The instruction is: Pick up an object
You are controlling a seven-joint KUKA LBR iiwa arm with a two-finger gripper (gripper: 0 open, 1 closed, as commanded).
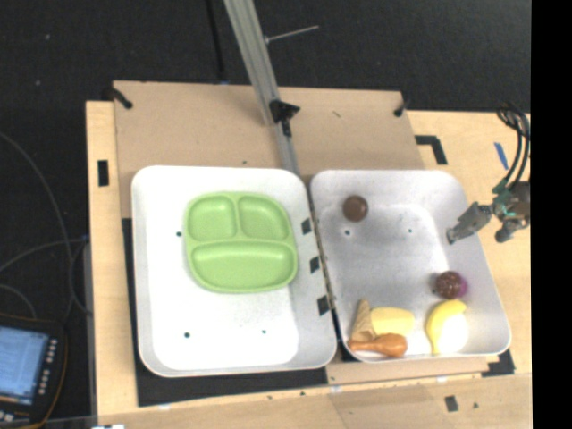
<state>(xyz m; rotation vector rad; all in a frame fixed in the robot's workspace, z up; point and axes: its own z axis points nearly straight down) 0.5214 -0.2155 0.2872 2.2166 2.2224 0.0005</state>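
The right bin [402, 195] holds several small items. A brown ball [355, 207] lies near its back left. A dark red berry-like ball [450, 284] sits toward the right, and a yellow banana-like piece [447, 325] lies just in front of it. At the front lie a pale yellow block [392, 319], a tan cone [362, 318] and an orange piece [385, 345]. My gripper [487, 229] hovers at the bin's right rim, its two fingers spread apart and open with nothing between them. It is above and to the right of the dark red ball.
The left bin [147, 266] holds a green divided plate [239, 242]. A metal pole [255, 52] slants up from between the bins at the back. Cables and a small screen [27, 360] lie off the bench at the left.
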